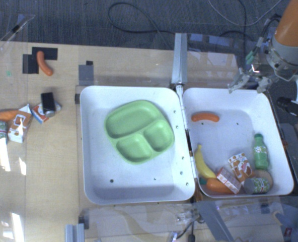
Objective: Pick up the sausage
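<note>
An orange-red sausage (pixel 205 117) lies flat in the right bin (pixel 270 115), near its far left corner. My gripper (pixel 249 86) hangs over the far rim of that bin, up and to the right of the sausage and well apart from it. It is open, its two fingers spread with nothing between them.
The right bin's near end holds a banana (pixel 204 164), a green bottle (pixel 260 151), a carton (pixel 238 166), a can (pixel 260 182) and an orange piece (pixel 217 185). A green divided plate (pixel 139 130) sits in the left bin (pixel 96 175). A second sausage (pixel 45 64) and small packets lie on the bench at left.
</note>
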Controlling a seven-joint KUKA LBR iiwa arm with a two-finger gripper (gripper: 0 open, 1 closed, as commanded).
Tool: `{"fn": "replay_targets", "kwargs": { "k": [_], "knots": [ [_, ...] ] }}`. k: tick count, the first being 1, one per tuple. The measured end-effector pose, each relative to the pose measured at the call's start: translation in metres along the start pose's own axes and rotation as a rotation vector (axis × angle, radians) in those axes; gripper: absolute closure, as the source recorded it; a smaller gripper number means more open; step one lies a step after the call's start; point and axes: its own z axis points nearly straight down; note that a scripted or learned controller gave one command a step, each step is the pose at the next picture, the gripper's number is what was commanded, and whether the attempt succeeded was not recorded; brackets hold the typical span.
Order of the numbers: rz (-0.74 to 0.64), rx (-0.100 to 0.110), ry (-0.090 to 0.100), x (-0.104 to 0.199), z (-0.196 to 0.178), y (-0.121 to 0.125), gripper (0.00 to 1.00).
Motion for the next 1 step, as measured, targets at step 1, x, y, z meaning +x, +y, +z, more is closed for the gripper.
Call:
{"fn": "replay_targets", "kwargs": {
  "k": [1],
  "knots": [
    [-0.069, 0.004, 0.001, 0.0501, 0.0818, -0.0215, 0.00]
  ]
}}
